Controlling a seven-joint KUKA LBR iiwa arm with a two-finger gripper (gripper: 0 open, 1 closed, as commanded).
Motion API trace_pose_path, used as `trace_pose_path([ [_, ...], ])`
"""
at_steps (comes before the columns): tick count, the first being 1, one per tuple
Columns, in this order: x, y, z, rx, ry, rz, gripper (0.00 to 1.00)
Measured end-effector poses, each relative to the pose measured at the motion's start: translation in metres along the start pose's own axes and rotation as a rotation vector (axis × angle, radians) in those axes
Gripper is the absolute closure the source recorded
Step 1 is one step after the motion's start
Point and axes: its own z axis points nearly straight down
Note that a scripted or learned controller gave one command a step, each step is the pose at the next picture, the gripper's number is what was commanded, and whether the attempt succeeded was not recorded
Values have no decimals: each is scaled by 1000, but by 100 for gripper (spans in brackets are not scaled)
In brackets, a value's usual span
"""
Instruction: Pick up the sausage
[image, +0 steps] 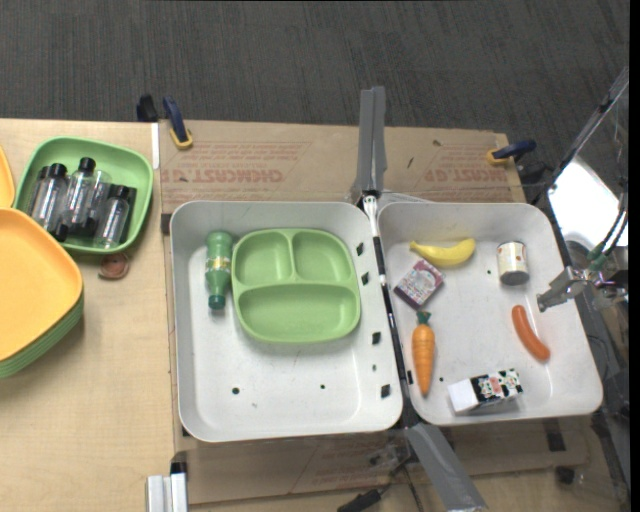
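Left bin (200, 400): a green bottle (217, 268) beside a green divided tray (296, 284) — nothing the task cares about.
Right bin (480, 400): banana (444, 251), purple packet (418, 283), carrot (424, 350), small can (512, 263) and a milk carton (487, 390) lie spread around.
Sausage (530, 332): flat on the right bin floor near its right wall, apart from everything else — not lifted yet.
Gripper (556, 293): sits at the right bin's right rim, just up and right of the sausage; can't tell how far the jaws are spread, and nothing visible is in them.
Progress: looks like early approach — reaching down, closing and lifting are all left.
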Motion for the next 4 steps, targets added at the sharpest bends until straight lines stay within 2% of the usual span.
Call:
trace_pose_path([
  [1,16,3,136,-4,0,67,0],
  [2,15,3,127,-3,-1,71,100],
  [3,21,-15,153,-1,1,54,100],
  [4,21,-14,145,0,1,57,100],
])
